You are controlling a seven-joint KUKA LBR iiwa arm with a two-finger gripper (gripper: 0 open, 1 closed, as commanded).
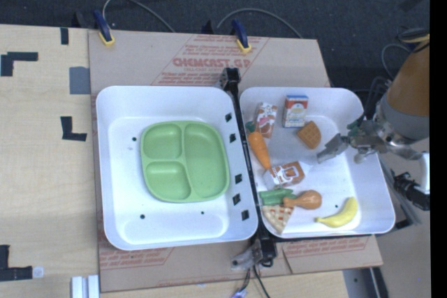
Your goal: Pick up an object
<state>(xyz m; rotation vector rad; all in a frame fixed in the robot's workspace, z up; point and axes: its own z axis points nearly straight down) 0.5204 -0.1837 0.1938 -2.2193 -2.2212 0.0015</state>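
The right bin (356, 105) holds several toy foods: a small white and red carton (295, 110), a brown biscuit (309, 134), a carrot (260, 149), a red-brown packet (265, 118), a flat wrapper (288, 173), a drumstick (304, 200), a banana (339, 214) and a pizza slice (277, 217). My gripper (346, 150) hangs over the bin's right side, to the right of the biscuit and above the banana. Its fingers stand apart, with bare bin floor between them. It is open and touches no item.
The left bin (112, 150) holds a green divided plate (185, 160). A black divider (241, 150) runs between the bins. Both bins rest on a cardboard sheet (202, 59) held by two clamps. Cables lie on the dark floor behind.
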